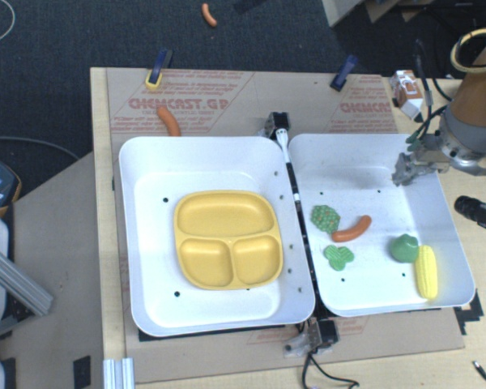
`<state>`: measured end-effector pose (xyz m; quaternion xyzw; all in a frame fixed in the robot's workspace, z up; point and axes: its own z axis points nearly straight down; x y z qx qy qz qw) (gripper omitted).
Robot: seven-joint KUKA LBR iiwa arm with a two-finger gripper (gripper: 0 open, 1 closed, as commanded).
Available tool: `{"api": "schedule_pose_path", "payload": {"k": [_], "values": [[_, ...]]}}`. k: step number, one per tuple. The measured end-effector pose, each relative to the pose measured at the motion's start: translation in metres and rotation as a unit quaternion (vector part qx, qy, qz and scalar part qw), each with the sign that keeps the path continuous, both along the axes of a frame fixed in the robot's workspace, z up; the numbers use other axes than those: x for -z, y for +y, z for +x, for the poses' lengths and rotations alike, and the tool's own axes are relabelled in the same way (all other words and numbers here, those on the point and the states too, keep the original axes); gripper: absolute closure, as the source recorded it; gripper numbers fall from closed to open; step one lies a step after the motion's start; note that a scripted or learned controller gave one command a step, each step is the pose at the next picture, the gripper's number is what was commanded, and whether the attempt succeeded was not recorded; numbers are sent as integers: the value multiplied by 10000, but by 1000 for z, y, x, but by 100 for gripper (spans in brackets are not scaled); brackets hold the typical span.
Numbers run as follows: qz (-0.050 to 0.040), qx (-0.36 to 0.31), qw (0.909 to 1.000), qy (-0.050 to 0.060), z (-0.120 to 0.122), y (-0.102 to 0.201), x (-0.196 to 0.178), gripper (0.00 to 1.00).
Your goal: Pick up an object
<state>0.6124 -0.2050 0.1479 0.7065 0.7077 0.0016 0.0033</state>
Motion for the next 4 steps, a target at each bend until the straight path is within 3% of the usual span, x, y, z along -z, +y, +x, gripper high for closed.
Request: {"api": "schedule_pose_path", "payload": {"k": [2, 3, 4], "values": [[-3, 1, 10000, -1, 2, 0, -80, 100], [24, -11, 10000, 44, -23, 46, -90, 100], [29, -12, 10000, 56, -44, 92, -75, 100]]}}
